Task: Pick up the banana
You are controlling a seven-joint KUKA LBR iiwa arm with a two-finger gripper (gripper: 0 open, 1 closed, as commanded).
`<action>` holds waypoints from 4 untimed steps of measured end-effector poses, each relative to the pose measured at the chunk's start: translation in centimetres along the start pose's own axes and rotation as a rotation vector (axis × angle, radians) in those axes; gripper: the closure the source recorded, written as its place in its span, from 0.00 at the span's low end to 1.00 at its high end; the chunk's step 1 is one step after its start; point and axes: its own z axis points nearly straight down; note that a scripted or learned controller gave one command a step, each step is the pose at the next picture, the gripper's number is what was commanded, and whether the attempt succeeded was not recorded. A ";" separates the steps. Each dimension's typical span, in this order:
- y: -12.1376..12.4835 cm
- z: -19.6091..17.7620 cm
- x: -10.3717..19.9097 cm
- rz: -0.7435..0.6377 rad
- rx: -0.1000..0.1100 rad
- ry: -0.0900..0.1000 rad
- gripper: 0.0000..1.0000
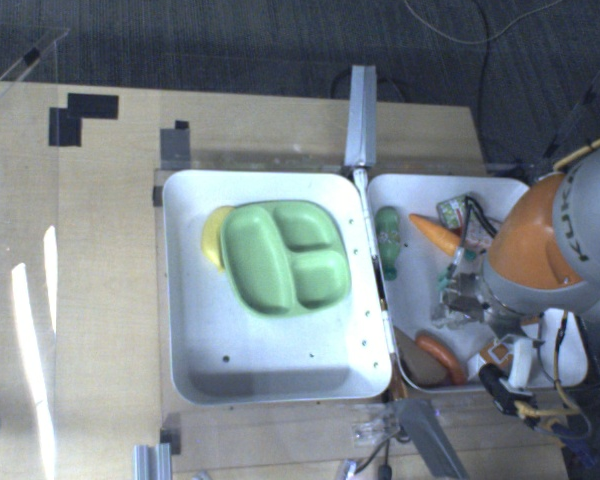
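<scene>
Yellow: one banana, part-hidden.

Smooth shiny white plastic bins, matt green plastic tray, pale wood bench, dull grey metal bar, rough dark carpet

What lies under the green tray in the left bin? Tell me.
A yellow banana pokes out from under the left edge of the green tray in the left bin. The tray covers the rest of it.

Yellow banana — green tray — white bin.
</scene>
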 end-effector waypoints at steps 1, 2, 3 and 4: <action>1.3 -9.5 4.4 -0.148 0.010 0.000 1.00; 1.3 -9.5 4.4 -0.149 0.010 0.000 0.00; -1.3 -9.4 5.4 -0.195 0.013 0.000 0.00; 6.1 0.2 1.2 -0.311 0.001 -0.001 0.00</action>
